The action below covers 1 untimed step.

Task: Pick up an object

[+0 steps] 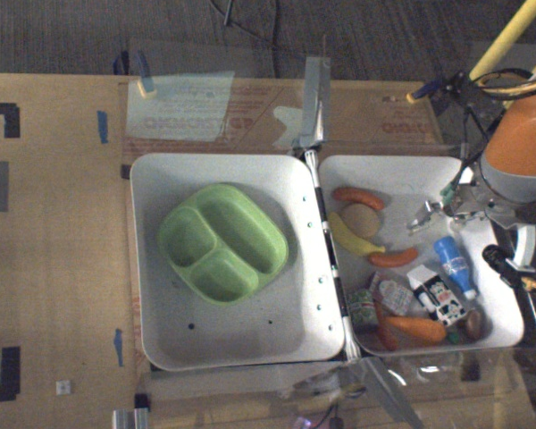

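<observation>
White print on blue bottle [453, 267] unreadable.

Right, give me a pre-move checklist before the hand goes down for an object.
1. Hand over the right bin: ok.
2. Nothing seen between its fingers: ok.
3. Finger opening: cannot tell.
4. Bare floor under the hand; nearest things, blue bottle and lower sausage, lie apart from it: not ok for a straight drop.
5. Green divided plate alone in the left bin, away from the arm: ok.

Divided plate [222, 242] in left bin [152, 320]
</observation>
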Each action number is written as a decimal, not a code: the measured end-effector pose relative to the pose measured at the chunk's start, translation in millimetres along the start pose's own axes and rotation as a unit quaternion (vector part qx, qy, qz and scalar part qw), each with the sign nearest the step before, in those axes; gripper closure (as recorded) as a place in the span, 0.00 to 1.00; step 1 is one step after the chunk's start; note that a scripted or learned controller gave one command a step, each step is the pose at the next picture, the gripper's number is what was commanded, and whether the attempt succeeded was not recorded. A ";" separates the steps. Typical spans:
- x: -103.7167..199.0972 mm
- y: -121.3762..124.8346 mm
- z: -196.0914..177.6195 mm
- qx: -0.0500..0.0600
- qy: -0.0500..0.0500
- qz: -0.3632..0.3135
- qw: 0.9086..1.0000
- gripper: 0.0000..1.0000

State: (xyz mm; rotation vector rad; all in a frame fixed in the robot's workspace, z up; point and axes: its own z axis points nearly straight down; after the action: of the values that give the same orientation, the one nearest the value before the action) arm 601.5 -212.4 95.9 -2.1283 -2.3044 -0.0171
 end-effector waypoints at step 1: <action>-3.0 0.2 -10.1 -0.002 -0.003 0.001 1.000 1.00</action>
State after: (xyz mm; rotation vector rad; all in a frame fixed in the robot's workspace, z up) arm 601.9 -215.4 106.0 -2.1353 -2.3063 -0.0148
